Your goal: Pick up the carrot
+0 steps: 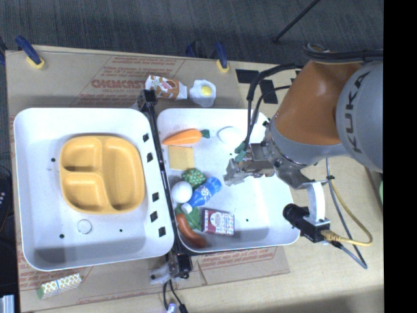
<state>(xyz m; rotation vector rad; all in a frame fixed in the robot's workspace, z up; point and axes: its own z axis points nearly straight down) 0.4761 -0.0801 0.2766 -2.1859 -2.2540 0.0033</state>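
Observation:
The carrot (182, 136), orange with a green stem end, lies near the back left corner of the right bin (260, 230), just behind a yellow cheese slice (181, 157). My gripper (238, 173) hangs over the middle of the right bin, about a hand's width to the right of and in front of the carrot. Nothing shows between its fingers. The bulky grey and orange wrist hides the bin's right part.
In the right bin lie a white egg (181, 192), a green broccoli piece (193, 177), a blue bottle (206, 191), a red carton (218, 222), a sausage (189, 232) and a white disc (227, 134). The left bin holds a yellow divided tray (102, 173). Behind the bins stand a small carton (164, 87) and a fried-egg toy (203, 92).

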